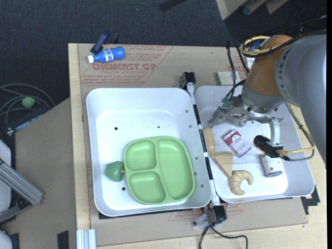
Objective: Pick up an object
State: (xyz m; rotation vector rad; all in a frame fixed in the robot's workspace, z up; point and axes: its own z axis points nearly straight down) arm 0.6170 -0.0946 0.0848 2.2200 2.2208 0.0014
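Jaws: set low over the far part of the right bin (pixel 296 183), on the single arm (pixel 306 71) reaching in from the right; whether they stand spread or closed cannot be told; nothing is seen held between them.

Nearest candidate: red-and-white packet (pixel 234 142), lying flat just toward the near side of the jaws, long axis slanting from far-left to near-right.

Same bin: tan spatula (pixel 215 157) along the left wall; croissant (pixel 241 181) nearer the front edge, apart from the packet.

Left bin (pixel 104 118): green divided plate (pixel 158 169); small green fruit (pixel 113 171) touching its left rim.

Worktop (pixel 150 66): blue-and-white bottle (pixel 106 54) at the far left corner
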